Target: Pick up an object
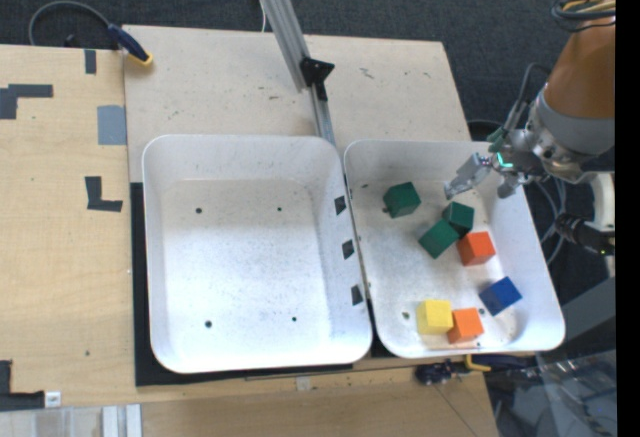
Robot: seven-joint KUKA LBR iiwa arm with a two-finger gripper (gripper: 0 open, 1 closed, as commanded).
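The tool [483, 175] hangs over the upper right part of the right bin [385, 330], at the end of the grey arm [578, 130] with its orange band, which comes in from about 3 o'clock. Two light fingers [462, 177] point down and toward 9 o'clock; they stand a little apart and nothing is between them, so the tool looks open and holds no object. Nearest to the tool, toward 7 o'clock, are two dark green blocks touching each other: a smaller one [460, 216] and a larger one [437, 239] below and left of it. An orange cube [476, 247] lies just beside them at their right. Another green cube [401, 199] lies alone toward 9 o'clock from the tool, near the upper left part of this bin. Further toward 6 o'clock is a blue cube [500, 294], and near the lower edge of the bin a yellow cube [434, 316] and a second orange cube [465, 325] touch side by side. The left bin [160, 225] stands just beside the right one on the table [200, 75]. A grey metal rail [280, 10] runs at a slant from the top of the view down to the place where the two bins meet. A blue and yellow clamp handle [130, 45] lies at the upper left corner of the table.
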